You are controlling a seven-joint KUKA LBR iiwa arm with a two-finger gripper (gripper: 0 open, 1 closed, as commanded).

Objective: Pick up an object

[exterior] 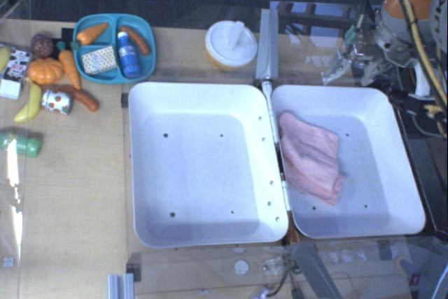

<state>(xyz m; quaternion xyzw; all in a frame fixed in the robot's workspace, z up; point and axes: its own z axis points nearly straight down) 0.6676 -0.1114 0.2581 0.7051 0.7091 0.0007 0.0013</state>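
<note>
The tool (pixel 344 65) hangs above the right bin's (pixel 392 220) far rim, fingers spread, gripping nothing. A pink cloth (pixel 311 164) lies crumpled against that bin's left wall. Left of the bins, toy food litters the wooden desk (pixel 63 220); no labels readable.

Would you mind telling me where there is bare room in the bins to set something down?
The left bin is bare across its whole floor. In the right bin, the pink cloth lies against the left wall; free floor remains to its right and along the near edge. The bench's far-left corner is crowded with toy food around the blue tray.
</note>
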